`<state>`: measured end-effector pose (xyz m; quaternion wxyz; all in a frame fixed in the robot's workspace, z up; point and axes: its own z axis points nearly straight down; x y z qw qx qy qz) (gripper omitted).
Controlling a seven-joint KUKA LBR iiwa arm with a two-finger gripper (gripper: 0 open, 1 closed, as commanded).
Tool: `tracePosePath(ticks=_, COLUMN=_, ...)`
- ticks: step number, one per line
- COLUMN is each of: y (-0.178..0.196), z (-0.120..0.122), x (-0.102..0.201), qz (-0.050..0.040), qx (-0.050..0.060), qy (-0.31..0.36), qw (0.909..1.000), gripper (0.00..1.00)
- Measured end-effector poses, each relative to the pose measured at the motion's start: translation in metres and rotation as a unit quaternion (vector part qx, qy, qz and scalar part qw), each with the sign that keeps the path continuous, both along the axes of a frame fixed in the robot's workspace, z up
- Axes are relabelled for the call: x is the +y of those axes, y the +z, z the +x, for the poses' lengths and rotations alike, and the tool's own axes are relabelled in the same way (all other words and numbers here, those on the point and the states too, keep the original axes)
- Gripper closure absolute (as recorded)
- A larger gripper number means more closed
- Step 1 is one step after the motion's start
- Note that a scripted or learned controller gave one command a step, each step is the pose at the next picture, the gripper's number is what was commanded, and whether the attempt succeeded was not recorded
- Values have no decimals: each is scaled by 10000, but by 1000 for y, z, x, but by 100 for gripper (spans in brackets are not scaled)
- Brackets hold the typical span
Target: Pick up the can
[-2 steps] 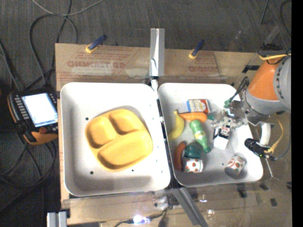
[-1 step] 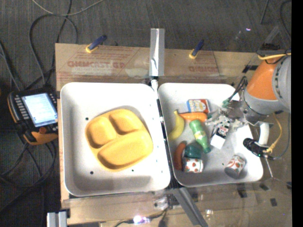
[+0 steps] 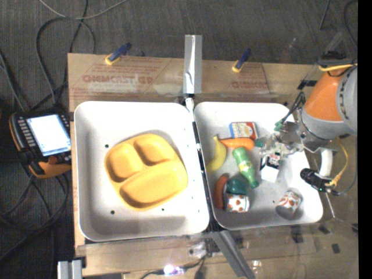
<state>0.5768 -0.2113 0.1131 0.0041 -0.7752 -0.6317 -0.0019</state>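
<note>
Gripper low in the right bin, can still lying free.

Your gripper [image 3: 273, 151] sits among clutter in the right bin [image 3: 302, 214]; whether it is spread or closed you cannot tell from here. The can [image 3: 289, 203] lies tipped near the front corner, apart from the tool. Risk: it may close on the nearer green bottle [image 3: 245, 166] or box [image 3: 242, 129], or the can rolls away.
</note>
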Motion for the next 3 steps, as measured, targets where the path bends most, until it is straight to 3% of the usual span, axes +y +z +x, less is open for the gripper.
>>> tracePosePath(ticks=1, y=92, z=26, x=19, qz=-60, qx=6, qy=-429, qw=9991, gripper=100)
tracePosePath(ticks=2, y=148, z=79, x=59, qz=-65, qx=9, qy=-1275, qw=9918, gripper=100)
tracePosePath(ticks=3, y=120, z=91, x=103, qz=-68, qx=20, qy=-1422, qw=9898, gripper=100)
